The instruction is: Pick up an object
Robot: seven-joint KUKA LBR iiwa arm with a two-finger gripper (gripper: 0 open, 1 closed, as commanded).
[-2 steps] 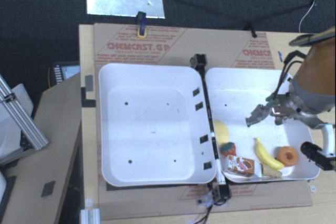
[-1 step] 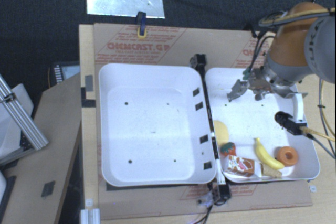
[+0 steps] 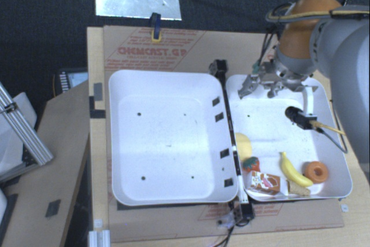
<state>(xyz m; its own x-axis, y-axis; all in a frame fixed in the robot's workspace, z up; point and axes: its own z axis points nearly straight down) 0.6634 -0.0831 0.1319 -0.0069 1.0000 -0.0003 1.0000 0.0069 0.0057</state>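
While the tool hangs over the right bin's far end, fingers spread wide and holding nothing, the banana, orange ring and small carton lie well apart from it at the near end.

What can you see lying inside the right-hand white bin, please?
Along the right bin's near edge lie a banana, an orange ring, a yellow fruit, a small red piece and a printed packet. The arm covers its far corner.

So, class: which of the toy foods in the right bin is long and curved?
The yellow banana, lying between the red snack packet and the round orange doughnut.
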